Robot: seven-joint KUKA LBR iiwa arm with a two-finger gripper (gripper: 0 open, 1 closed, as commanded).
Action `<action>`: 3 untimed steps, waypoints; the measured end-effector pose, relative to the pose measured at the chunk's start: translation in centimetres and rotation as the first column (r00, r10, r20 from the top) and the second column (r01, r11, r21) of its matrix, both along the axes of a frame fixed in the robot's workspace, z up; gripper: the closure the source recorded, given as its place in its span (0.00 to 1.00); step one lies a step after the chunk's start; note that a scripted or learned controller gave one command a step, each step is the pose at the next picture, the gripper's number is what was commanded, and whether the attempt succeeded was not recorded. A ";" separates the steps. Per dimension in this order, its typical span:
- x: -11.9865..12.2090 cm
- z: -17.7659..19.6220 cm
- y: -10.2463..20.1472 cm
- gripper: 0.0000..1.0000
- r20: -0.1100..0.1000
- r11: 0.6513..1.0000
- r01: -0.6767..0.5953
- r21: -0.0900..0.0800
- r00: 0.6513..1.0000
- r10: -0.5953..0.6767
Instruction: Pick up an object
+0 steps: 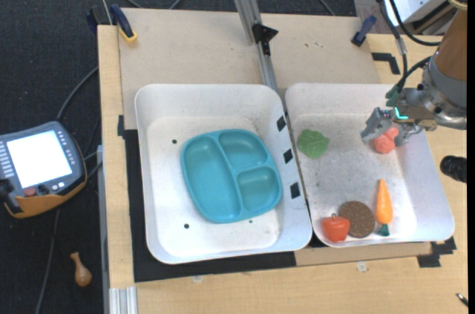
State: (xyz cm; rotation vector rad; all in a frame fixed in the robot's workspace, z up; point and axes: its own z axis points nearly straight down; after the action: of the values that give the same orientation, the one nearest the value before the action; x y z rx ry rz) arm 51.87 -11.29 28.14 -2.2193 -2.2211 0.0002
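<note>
A grey two-finger gripper (pixel 387 128) is hovering in the right-hand shallow white plastic bin (pixel 334 112), touching a small salmon-pink rounded toy (pixel 384 143) at that bin's far right, grip state unreadable, possibly nudging it away off-centre.

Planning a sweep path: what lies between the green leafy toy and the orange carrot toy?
Bare speckled bin floor, per camera view, between green leafy toy and orange carrot toy.

Right bin (pixel 312 179) middle open; carrot (pixel 383 203), brown disc (pixel 358 218), tomato (pixel 335 229) crowd near corner.
</note>
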 end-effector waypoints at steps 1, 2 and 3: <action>0.0 0.0 0.0 0.00 0.001 1.000 0.000 0.000 1.000 0.000; -0.9 -5.1 -0.5 0.00 -0.005 1.000 0.002 0.001 1.000 -0.002; -1.7 -10.3 -1.2 0.00 -0.006 1.000 0.002 0.001 1.000 -0.002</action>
State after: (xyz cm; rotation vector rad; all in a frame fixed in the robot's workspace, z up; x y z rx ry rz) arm 50.17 -12.53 17.81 -2.2179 -2.2147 0.0059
